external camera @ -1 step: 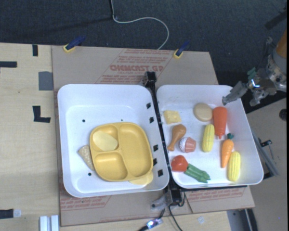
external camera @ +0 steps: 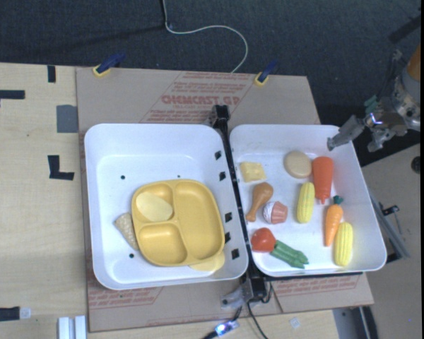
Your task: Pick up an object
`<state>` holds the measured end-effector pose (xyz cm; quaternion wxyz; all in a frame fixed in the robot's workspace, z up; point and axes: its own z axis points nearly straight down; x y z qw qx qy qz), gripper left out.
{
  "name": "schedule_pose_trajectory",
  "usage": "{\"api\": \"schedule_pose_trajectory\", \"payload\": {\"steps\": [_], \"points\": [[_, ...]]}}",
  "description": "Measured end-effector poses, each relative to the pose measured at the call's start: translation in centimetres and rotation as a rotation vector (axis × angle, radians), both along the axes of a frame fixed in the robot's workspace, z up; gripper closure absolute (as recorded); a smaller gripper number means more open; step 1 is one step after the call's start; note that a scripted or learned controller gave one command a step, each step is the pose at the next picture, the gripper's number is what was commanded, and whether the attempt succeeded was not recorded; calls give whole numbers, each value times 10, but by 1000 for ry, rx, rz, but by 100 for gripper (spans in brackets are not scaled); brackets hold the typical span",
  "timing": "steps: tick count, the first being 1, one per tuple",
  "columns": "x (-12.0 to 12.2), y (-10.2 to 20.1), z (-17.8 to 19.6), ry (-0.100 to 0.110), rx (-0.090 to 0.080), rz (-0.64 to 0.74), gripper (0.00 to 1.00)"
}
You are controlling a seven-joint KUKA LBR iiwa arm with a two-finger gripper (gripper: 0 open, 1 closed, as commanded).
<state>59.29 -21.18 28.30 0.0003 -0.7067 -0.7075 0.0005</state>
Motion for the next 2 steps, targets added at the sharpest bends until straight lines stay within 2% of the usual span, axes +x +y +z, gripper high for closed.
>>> {"api": "schedule_pose_trajectory", "payload": {"steps": [2], "points": [[13,16,-112,6,1,1,0]]}}
